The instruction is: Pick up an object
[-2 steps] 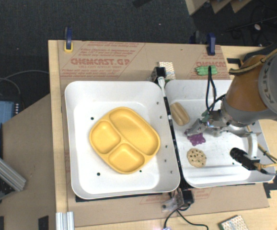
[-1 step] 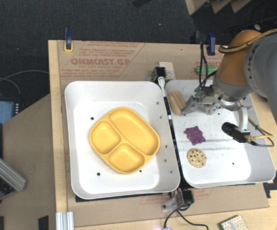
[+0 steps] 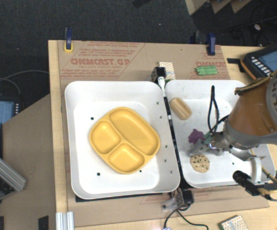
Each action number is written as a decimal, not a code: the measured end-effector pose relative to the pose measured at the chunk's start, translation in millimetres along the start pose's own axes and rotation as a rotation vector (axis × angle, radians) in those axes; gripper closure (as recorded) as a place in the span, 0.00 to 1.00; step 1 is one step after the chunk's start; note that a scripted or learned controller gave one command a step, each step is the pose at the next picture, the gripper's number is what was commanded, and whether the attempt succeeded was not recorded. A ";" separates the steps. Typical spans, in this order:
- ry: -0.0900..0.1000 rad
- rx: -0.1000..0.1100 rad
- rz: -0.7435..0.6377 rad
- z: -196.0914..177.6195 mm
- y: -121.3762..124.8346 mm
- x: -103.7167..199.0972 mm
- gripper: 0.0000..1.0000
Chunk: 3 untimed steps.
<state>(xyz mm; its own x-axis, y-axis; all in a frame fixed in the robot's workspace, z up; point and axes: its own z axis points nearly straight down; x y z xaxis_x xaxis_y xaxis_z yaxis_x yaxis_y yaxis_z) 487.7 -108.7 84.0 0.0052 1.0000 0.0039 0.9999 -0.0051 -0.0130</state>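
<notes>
Purple object (image 3: 195,137) in right bin (image 3: 225,178), long axis unclear, end effector (image 3: 209,143) beside it, grip state indiscernible

In the right bin (image 3: 225,178) lie a tan bread roll (image 3: 180,108) near the top-left corner, a small purple piece (image 3: 195,137) mid-bin, and a speckled cookie (image 3: 200,163) below it.

place: robot lab | evidence: clamped bench (image 3: 105,61); white bins (image 3: 76,128); cables (image 3: 213,109)

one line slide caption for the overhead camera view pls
KUKA arm's gripper low in right bin beside purple toy and cookie; yellow divided plate in left bin.
</notes>
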 end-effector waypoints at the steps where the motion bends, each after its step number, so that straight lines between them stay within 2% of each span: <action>1: -0.006 -0.017 -0.002 -11.5 7.4 -0.6 1.00; 2: -0.006 -0.019 -0.008 -38.3 36.8 7.6 1.00; 3: -0.005 -0.014 -0.005 -36.5 34.9 6.9 0.00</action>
<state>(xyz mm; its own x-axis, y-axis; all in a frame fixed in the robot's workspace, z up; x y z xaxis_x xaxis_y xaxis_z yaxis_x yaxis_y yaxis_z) 523.1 -102.1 120.1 0.0004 1.0000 -0.0008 1.0000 -0.0004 0.0014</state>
